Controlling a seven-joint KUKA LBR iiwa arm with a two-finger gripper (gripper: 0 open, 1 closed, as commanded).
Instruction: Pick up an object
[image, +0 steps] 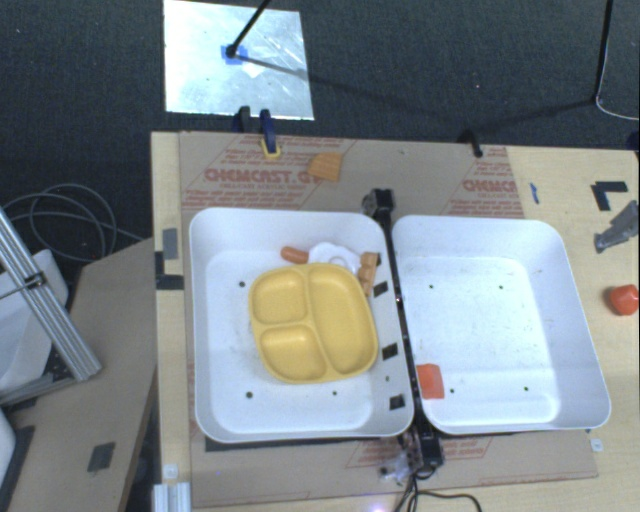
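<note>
The yellow plate (312, 325) is wide and flat, so the jaws may slip off its rim; the small sausage (294, 255) just behind the plate is easier. The gripper (616, 229) is far right of the plate; how its jaws stand I cannot tell

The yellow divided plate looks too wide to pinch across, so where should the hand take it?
Probably on the raised rim of the yellow divided plate, coming straight down. It lies flat in the left bin, so the rim is the one thin edge. The left rim looks best; the top edge has small items crowding it.
</note>
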